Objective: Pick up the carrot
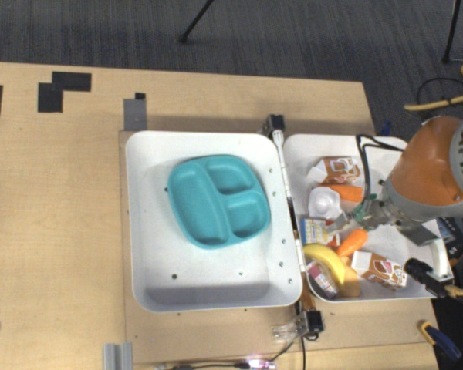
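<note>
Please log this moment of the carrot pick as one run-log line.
phase: approach | tool low in right bin, just above carrot | carrot lying beside banana | divided teal plate in left bin

Orange carrot (pixel 353 242), short and stubby, lies tilted in the right bin (pixel 386 148), just beside the banana (pixel 329 263), amid small cartons. Part of it hidden under the arm.

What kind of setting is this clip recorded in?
Probably a robotics lab bench: two white bins, left and right, fixed to a wooden table, carpet beyond, and toy food such as a carrot.
</note>
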Robot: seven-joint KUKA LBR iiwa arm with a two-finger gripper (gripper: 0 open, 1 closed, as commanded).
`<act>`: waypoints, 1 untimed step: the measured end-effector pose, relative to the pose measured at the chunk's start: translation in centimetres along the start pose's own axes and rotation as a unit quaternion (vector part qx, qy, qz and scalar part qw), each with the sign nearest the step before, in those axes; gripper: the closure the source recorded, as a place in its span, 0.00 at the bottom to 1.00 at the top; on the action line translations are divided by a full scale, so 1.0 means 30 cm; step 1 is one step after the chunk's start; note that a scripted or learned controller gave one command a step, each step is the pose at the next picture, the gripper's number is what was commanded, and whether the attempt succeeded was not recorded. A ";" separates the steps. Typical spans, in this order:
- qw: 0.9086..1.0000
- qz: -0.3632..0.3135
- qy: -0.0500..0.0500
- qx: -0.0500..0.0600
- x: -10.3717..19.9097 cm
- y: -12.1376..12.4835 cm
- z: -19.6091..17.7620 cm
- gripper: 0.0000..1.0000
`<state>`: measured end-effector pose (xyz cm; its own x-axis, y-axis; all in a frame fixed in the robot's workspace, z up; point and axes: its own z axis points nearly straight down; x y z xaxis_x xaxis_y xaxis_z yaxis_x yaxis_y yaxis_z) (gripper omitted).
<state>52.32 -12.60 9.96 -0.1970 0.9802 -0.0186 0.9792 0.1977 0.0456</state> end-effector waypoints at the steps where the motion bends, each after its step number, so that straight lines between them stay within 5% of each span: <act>1: 1.000 -0.002 0.001 -0.003 0.004 0.015 -0.041 1.00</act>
<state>52.67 -12.38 11.21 -0.2012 0.9794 -0.0169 0.9781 0.2018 0.0515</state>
